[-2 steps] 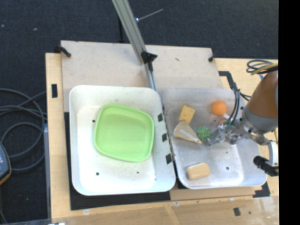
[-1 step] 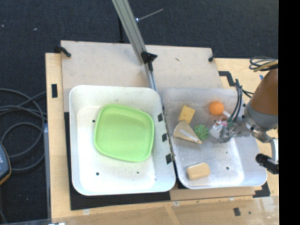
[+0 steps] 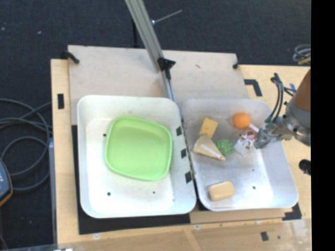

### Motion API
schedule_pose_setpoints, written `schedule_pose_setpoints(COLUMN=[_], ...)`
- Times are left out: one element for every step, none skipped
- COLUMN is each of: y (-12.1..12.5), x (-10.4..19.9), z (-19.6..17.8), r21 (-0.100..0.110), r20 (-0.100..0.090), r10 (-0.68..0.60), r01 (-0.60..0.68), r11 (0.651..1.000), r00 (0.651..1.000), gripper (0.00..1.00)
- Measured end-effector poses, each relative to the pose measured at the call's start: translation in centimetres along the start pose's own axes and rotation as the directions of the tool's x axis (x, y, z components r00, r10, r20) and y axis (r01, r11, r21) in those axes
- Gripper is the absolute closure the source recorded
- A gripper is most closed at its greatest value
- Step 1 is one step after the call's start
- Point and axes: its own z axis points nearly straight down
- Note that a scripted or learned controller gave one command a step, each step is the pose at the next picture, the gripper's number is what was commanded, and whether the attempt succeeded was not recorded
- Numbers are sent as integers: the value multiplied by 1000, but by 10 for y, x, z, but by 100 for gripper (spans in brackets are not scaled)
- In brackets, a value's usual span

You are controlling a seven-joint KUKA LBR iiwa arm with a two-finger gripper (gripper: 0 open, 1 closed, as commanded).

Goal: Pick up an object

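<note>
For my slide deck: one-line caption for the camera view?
Arm's hand low in right bin near orange ball; green plate in left bin.

Even, fairly bright light falls from above, diffuse rather than from one side; shadows are short and soft, a thin dark line under the rim of the green plate (image 3: 138, 148) and a faint one beneath the orange ball (image 3: 241, 121); the left bin (image 3: 91, 192) and right bin (image 3: 277, 187) read nearly pure white, close to washed out along their rims, with little surface detail; no hard glare spots; the dark floor beyond the bench edges stays dim and grainy; the picture is coarse and slightly soft all over; small things near the right bin's middle blur together.
</note>
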Motion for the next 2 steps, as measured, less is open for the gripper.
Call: schedule_pose_setpoints(y=[8, 9], x=[6, 5], z=[-57, -106], r21=[0, 1], r20=[0, -1], r10=[-1, 0], r01=[1, 0], r11=[1000, 1000], r00=[1000, 1000], gripper=[100, 100])
